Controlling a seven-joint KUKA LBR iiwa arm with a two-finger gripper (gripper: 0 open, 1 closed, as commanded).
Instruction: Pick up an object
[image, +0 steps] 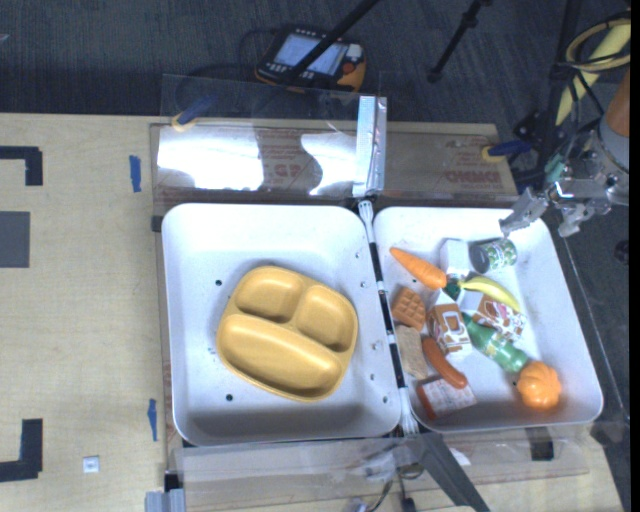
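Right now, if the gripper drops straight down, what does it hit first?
Probably the right bin's far right rim, or the can lying just inside it. The gripper hangs above that corner; depth is hard to judge from this slant.

Fixed overhead — slanted onto bins (190, 330)

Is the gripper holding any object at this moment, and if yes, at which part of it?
Nothing is held. The gripper hangs open above the far right corner of the right bin, with nothing between its fingers; the can lies just below it.
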